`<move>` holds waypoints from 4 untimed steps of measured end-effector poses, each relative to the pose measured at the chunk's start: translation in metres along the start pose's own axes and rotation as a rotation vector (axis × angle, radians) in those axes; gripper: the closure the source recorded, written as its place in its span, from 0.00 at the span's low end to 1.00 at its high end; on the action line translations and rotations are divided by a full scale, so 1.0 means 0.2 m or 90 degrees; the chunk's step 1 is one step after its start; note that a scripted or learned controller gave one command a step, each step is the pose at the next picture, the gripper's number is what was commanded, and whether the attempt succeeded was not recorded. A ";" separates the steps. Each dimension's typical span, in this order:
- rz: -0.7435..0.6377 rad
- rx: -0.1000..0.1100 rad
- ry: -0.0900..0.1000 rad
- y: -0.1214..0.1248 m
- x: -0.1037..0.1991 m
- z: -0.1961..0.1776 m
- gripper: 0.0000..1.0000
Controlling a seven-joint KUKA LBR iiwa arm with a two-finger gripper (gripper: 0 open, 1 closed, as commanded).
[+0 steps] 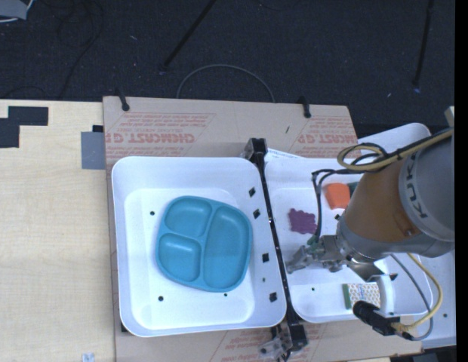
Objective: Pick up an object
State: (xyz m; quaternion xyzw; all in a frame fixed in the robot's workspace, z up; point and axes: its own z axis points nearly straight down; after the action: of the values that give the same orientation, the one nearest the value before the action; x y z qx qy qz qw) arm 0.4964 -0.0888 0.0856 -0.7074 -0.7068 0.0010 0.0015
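In the right bin (pixel 309 308) lie a small purple object (pixel 301 220) near the middle, an orange block (pixel 337 195) toward the back and a checked packet (pixel 364 293) at the front right. My gripper (pixel 304 258) hangs low over the bin floor, just in front of the purple object and apart from it. It points toward the divider between the bins. The arm's grey body with its orange band (pixel 385 210) covers the bin's right part and hides some of the orange block.
The left bin (pixel 136 308) holds a blue divided plate (pixel 203 242). A black divider (pixel 268 225) runs between the bins. Cables loop around the arm at the right. Cardboard lies under both bins and a wooden bench extends to the left.
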 end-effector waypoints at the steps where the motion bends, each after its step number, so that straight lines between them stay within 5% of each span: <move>1: 0.004 -0.001 0.000 0.00 -0.01 -0.07 1.00; 4: -0.001 -0.004 -0.001 -0.03 -0.03 -0.84 1.00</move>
State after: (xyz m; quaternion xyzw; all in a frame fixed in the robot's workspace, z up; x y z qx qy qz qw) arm 0.4919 -0.0950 0.2545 -0.7070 -0.7072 -0.0009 -0.0011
